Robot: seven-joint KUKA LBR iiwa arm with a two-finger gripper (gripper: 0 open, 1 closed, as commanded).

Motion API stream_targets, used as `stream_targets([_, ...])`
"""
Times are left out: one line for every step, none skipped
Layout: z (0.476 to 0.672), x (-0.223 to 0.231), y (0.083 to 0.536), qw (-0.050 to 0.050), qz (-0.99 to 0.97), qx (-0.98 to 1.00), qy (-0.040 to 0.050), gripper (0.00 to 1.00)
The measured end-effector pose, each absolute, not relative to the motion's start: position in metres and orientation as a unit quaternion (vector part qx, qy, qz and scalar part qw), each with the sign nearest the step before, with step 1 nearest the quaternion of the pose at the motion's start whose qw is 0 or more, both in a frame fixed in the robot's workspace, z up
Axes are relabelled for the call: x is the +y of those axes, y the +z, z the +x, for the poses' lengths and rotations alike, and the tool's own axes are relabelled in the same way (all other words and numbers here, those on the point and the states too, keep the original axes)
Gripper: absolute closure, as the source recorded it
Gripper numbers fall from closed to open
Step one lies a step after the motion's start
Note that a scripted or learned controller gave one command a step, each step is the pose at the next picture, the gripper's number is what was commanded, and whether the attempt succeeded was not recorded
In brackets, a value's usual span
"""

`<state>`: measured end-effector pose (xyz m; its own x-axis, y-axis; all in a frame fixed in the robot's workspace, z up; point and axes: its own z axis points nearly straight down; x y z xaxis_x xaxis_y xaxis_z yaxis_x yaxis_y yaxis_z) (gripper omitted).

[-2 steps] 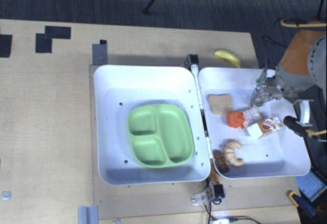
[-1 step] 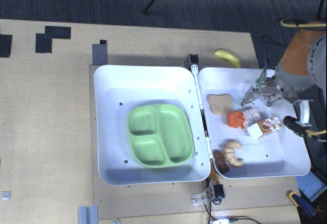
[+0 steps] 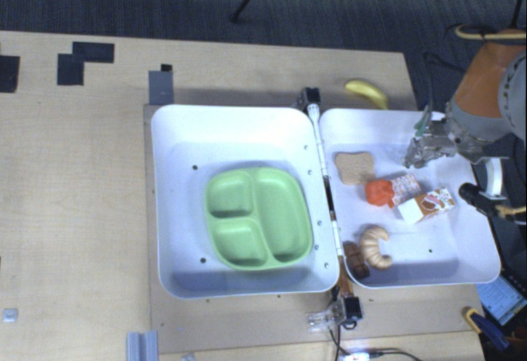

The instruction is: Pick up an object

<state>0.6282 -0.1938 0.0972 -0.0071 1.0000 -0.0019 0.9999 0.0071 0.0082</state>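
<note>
Grey arm [image 3: 501, 108] with rounded, smooth casing, entering beside the right-hand white bin [image 3: 469, 273]. Broad orange band [image 3: 486, 75] wrapped above the wrist, on the side away from that bin's near rim. Small metallic gripper [image 3: 417, 155] of silvery, angular parts over the bin's far corner. Thin dark cable looping just beyond the orange band.

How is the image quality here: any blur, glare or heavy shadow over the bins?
Camera view: lighting is even and soft; a faint shadow lies along the near wall of the left bin; the gripper and small items like the croissant look slightly soft; no strong glare on the green tray.
</note>
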Motion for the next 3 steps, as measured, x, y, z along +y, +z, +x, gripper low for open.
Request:
stream_targets([0.628,-0.194,0.097,0.003,0.704,0.710,0.0020,0.00])
stream_targets([0.624,-0.132,0.085,0.001,0.705,0.709,0.0012,0.00])
stream_targets([0.626,-0.132,0.098,0.003,0.704,0.710,0.0029,1.00])
